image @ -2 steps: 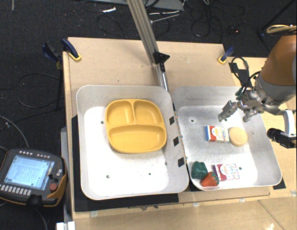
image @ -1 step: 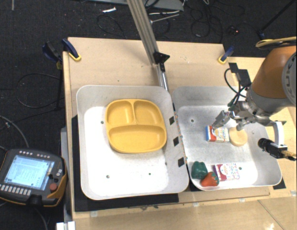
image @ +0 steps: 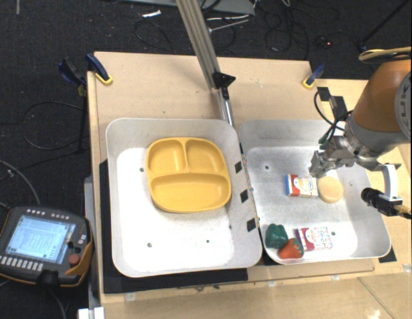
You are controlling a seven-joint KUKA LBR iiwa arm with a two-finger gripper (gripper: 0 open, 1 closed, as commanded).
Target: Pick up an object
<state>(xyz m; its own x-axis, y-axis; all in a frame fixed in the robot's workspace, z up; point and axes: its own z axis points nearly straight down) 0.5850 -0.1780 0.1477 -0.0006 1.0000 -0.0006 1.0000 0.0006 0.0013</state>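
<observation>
Right bin: claw (fingers indistinct) over carton

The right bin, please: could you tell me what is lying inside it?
The right bin holds a small carton, a pale round piece, a green piece, a red piece and a flat packet. The gripper covers the floor beneath it.

My bench is a pale wooden board on a dark carpeted floor strewn with black cables, a handheld control screen lying at its left, a metal pole slanting overhead.
</observation>
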